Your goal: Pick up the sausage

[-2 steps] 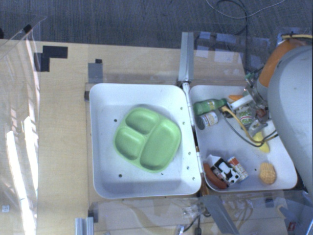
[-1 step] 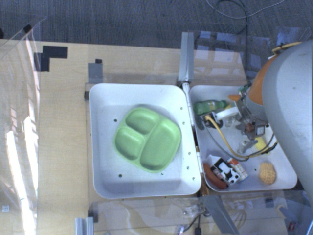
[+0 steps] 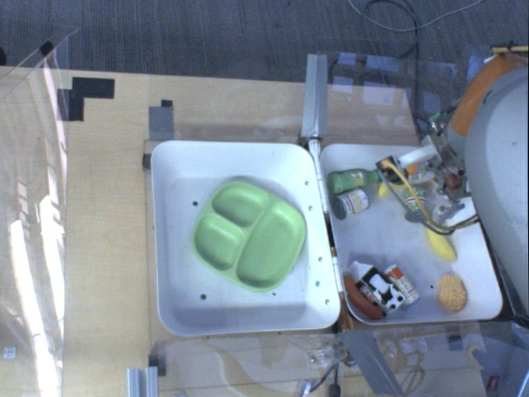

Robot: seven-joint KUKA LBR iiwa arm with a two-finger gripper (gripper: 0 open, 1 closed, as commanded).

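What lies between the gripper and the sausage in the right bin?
In the camera view, bare bin floor lies between the gripper and the sausage, beside a black-and-white carton.

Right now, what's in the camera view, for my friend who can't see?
The grey robot arm's hand hovers over the right white bin, far from the reddish-brown sausage in its near corner. A green divided plastic plate lies in the left white bin.

Showing a broad grey arm (image 3: 506, 151) with an orange band (image 3: 478, 89), ending in a metal gripper (image 3: 431, 195) trailing yellow cabling.
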